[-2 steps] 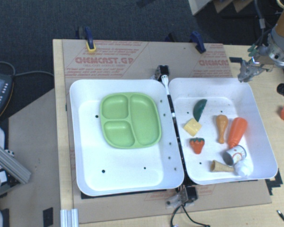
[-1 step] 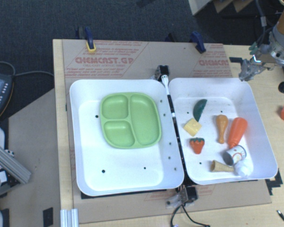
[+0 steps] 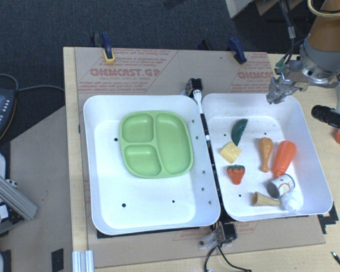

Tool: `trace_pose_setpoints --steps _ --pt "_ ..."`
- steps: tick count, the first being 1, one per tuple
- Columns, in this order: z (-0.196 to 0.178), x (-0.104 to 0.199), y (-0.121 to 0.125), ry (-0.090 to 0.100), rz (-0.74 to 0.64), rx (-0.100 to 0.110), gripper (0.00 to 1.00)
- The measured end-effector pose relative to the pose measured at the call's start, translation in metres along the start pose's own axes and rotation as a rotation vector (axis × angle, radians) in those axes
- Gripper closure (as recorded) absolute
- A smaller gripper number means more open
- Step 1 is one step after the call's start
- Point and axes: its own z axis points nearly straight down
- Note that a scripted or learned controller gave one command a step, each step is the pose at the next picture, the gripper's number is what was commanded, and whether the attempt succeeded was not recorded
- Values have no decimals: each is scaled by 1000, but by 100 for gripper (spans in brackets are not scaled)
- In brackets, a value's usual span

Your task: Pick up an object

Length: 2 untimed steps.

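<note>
My gripper (image 3: 276, 94) hangs over the far right corner of the right bin (image 3: 309, 146), above its back rim and away from the objects. Nothing shows between its fingers. In the right bin lie a dark green pepper (image 3: 238, 131), a yellow cheese wedge (image 3: 230, 152), a red strawberry (image 3: 236, 174), a tan drumstick (image 3: 265, 152), an orange carrot (image 3: 283, 157), a small can (image 3: 282, 186) and an ice cream cone (image 3: 264, 199).
The left bin (image 3: 102, 169) holds a green divided plate (image 3: 156, 144). A black bar (image 3: 205, 135) runs between the two bins. Blue clamps (image 3: 107, 47) grip the board's far edge. A dark device (image 3: 0, 109) sits at the far left.
</note>
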Motion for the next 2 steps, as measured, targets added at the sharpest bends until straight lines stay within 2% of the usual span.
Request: trace_pose_setpoints --steps 1,2 --pt "-15 49 -6 1 -1 -2 100" --pt "2 93 -15 0 -1 0 100"
